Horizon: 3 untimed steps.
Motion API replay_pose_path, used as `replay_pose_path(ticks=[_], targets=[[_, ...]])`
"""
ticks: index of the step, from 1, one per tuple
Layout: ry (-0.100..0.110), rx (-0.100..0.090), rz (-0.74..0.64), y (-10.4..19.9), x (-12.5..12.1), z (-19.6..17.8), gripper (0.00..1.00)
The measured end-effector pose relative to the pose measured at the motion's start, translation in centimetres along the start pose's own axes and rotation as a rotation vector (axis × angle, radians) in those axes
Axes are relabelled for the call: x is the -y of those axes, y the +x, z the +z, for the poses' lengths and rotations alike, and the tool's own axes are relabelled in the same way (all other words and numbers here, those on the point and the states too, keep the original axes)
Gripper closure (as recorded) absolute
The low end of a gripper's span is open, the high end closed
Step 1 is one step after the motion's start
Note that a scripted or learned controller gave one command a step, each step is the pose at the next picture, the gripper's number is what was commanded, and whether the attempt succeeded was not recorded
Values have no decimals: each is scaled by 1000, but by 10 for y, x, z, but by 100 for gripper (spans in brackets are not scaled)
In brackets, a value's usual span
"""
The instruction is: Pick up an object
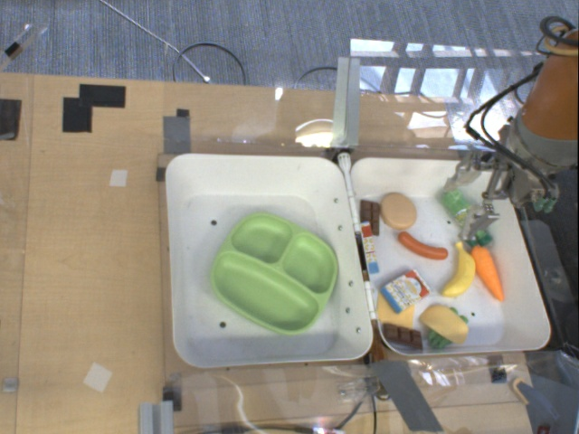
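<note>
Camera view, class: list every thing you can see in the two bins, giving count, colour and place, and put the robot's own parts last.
Divided plate: one, green, in the left bin.
Bun: one, tan, upper part of the right bin.
Sausage: one, red, below the bun.
Banana: one, yellow, right of the sausage.
Carrot: one, orange, beside the banana.
Carton: one, blue and white, lower middle.
Green item: one, by the gripper; too blurred to name.
Gripper: one, grey, over the right bin's upper right.
Arm: one, grey with orange band.
</note>
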State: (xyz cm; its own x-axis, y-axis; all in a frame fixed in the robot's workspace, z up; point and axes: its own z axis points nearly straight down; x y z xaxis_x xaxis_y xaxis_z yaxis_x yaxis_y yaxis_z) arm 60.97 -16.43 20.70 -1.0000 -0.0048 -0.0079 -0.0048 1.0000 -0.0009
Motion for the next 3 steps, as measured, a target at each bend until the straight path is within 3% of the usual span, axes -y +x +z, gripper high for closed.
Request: replay_pose_path(ticks=[1, 2, 3], targets=[[2, 15, -192, -1, -51, 104, 0], [8, 35, -274, 31, -36, 106, 0], [1, 10, -214, 49, -74, 116, 0]])
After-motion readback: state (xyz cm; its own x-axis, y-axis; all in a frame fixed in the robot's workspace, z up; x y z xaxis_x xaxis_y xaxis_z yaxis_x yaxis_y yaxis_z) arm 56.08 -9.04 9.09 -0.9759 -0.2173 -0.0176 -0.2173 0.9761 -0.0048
